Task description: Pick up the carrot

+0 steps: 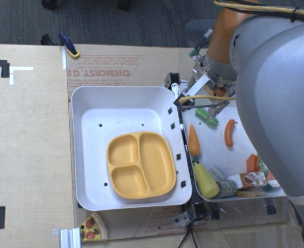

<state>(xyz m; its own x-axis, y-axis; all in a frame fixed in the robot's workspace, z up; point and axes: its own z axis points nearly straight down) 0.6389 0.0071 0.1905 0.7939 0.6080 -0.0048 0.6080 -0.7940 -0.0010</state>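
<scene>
**Q:** What does the overhead camera view show of you and the bench?

**A:** My grey arm [276, 102] comes in from the right and covers much of the right-hand bin [216, 138]. The orange band sits above my wrist near the top of the frame. My gripper [196, 99] hangs over the far left corner of that bin, close to the divide between the two bins. A yellow cable crosses in front of it. I cannot tell how far my jaws stand apart, and I see nothing held between them.

**Q:** Where is the carrot?

**A:** The carrot [194, 140] lies on the floor of the right-hand bin, along its left wall, pointing roughly away from the camera. It is nearer the camera than my gripper and apart from it.

**Q:** What else lies in that bin?

**A:** A green piece [208, 119] lies just under my gripper. An orange-red sausage shape [229, 132] lies to the right of the carrot. A yellow-green pear-like fruit [205, 182] rests just below the carrot's near end. Some packets [253, 179] lie at the bin's near right, partly hidden by my arm.

**Q:** And the left-hand bin?

**A:** The left-hand bin [90, 138] holds a yellow three-compartment plate [140, 164], lying flat near its front right. A pizza-slice toy [92, 228] sits on the bench outside that bin's near edge
</scene>
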